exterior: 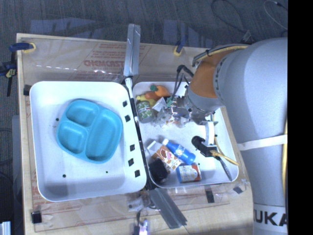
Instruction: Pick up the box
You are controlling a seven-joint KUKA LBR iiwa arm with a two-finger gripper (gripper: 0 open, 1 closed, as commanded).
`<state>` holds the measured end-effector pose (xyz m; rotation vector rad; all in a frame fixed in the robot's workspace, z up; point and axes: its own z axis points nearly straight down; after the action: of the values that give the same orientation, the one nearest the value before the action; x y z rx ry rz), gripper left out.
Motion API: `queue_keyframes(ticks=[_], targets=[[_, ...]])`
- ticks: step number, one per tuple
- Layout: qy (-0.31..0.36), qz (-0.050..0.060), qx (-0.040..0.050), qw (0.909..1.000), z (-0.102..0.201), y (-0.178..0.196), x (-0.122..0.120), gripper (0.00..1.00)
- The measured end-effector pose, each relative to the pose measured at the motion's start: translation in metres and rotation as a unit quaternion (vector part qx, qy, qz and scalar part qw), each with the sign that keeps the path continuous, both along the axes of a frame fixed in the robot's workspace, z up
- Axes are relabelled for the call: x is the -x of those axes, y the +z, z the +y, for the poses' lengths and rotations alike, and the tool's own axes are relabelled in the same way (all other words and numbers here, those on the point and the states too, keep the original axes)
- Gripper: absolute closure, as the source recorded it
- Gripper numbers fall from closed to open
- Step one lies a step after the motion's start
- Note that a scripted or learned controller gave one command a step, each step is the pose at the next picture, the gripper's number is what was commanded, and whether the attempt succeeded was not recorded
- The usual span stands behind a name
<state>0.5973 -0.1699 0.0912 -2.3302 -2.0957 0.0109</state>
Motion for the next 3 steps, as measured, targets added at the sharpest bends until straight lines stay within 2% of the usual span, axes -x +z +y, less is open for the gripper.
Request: queue_keyframes(ticks=[1,2,3], targets=[[0.002,0.003,-0.0005,1.0,0.001,0.009,0.001,1.0],[0.003,0.003,-0.0006,1.0,0.001,0.009,0.001,0.0],[-0.008,-0.005,0.0002,1.0,0.0,0.064,0.016,0.0]])
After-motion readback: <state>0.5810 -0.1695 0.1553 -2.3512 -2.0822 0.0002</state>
